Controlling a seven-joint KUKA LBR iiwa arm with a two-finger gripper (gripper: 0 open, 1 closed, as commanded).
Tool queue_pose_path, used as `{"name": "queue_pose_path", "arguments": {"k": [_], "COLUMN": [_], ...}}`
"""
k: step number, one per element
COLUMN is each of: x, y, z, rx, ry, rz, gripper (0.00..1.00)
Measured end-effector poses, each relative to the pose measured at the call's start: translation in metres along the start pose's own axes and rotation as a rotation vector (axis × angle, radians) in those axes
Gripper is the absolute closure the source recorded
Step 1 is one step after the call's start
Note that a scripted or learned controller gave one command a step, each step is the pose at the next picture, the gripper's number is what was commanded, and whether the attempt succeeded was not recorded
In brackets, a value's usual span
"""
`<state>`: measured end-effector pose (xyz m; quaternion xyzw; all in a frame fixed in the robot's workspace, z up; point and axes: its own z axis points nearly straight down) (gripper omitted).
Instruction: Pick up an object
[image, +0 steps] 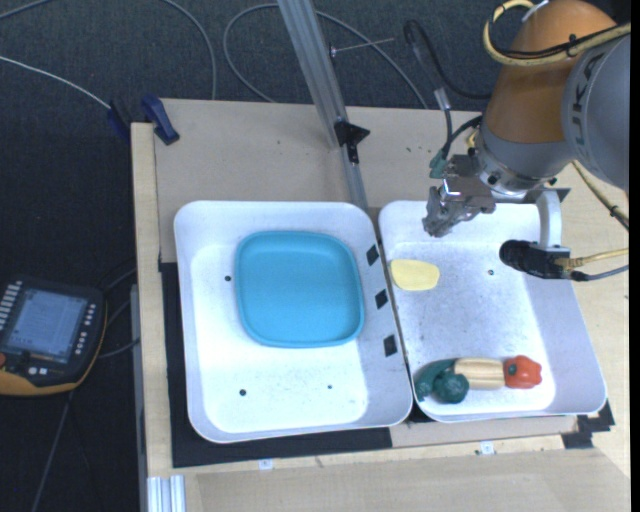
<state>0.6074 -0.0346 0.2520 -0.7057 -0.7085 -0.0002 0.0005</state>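
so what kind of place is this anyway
Most likely a robotics lab test bench: a grey and orange arm reaches over two white bins, a teach pendant lies on the dark carpet beside the bench, and loose cables run across the floor.

2 shallow white plastic bins side by side. Left bin (200, 300): square blue plate (298, 288) at centre. Right bin (560, 330): yellow oval piece (414, 275) at 10 o'clock; green, tan and red toy pieces (478, 376) along 6 o'clock edge.
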Motion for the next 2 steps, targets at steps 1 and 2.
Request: {"name": "queue_pose_path", "arguments": {"k": [1,2], "x": [0.046,0.09], "y": [0.01,0.022], "z": [0.013,0.008], "rx": [0.0,-0.001], "ry": [0.0,0.0], "rz": [0.0,0.0], "gripper": [1.0,1.0]}}
